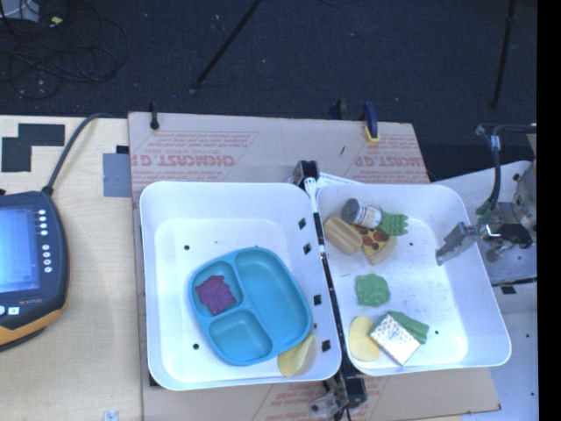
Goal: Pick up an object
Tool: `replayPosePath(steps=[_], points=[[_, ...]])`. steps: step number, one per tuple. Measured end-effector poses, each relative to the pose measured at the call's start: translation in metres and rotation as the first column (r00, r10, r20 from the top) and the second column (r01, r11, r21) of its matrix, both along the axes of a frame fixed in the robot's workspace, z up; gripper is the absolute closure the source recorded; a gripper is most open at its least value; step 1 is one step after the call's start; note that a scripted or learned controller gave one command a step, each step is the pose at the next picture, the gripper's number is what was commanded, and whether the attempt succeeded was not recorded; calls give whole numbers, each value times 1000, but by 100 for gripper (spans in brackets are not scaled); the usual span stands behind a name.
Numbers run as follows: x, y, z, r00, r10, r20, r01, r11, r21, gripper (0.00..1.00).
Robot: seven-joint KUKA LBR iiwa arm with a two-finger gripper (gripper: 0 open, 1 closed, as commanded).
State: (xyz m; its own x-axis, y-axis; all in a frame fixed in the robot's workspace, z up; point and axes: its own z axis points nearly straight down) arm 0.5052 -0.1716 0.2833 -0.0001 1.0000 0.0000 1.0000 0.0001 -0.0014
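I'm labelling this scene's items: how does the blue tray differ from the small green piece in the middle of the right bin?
The blue tray lies in the left bin; the green piece lies in the right bin. The blue tray is far larger than the green piece. The blue tray has three compartments, one holding a purple item; the green piece is a single lumpy shape holding nothing. Both rest flat on a bin floor.

One fixed cam above bench, angled down on both bins point(166, 209), mid-range.
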Motion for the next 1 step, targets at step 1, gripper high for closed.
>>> replayPosePath(steps=[1], points=[[-24, 66, -125, 1000, 3, -10, -3, 1000, 6, 0]])
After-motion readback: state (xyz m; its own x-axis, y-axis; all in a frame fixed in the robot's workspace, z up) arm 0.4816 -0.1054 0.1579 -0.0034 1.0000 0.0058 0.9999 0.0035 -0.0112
